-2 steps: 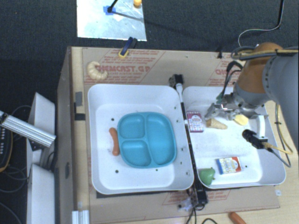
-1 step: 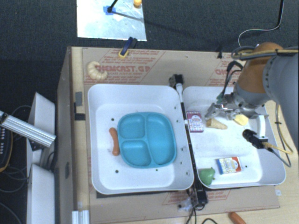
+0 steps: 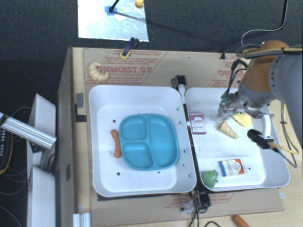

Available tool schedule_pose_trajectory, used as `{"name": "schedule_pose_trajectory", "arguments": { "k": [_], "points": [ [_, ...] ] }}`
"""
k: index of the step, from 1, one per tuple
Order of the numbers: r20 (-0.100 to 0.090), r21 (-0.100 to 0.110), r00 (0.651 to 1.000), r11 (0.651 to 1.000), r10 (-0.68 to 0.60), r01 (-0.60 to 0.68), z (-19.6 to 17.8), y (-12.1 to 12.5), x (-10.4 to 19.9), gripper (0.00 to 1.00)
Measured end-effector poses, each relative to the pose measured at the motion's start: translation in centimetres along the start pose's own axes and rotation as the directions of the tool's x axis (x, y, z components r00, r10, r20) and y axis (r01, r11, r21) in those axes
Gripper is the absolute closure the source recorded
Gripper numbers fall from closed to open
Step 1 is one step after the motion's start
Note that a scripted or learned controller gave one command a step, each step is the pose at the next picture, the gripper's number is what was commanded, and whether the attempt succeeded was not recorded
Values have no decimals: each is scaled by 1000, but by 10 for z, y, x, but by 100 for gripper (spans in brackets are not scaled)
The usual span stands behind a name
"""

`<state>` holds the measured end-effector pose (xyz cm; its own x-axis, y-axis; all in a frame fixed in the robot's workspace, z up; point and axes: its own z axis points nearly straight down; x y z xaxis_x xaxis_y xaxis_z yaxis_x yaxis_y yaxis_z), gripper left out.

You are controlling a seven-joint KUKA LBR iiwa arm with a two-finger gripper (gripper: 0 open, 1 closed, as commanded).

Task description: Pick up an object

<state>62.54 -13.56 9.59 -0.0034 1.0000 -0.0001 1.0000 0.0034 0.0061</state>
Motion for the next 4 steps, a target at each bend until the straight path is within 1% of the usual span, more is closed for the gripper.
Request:
{"name": "schedule_pose_trajectory", "arguments": {
  "k": [1, 2, 3, 4],
  "points": [
    [2, 3, 1000, 1000, 2, -2, -27, -8, -38, 100],
    [1, 3, 1000, 1000, 2, -2, -26, -8, -38, 0],
    [1, 5, 1000, 1000, 2, -2, -12, -27, -41, 0],
    [1, 5, 1000, 1000, 3, -3, 11, -29, -54, 0]
  ]
}}
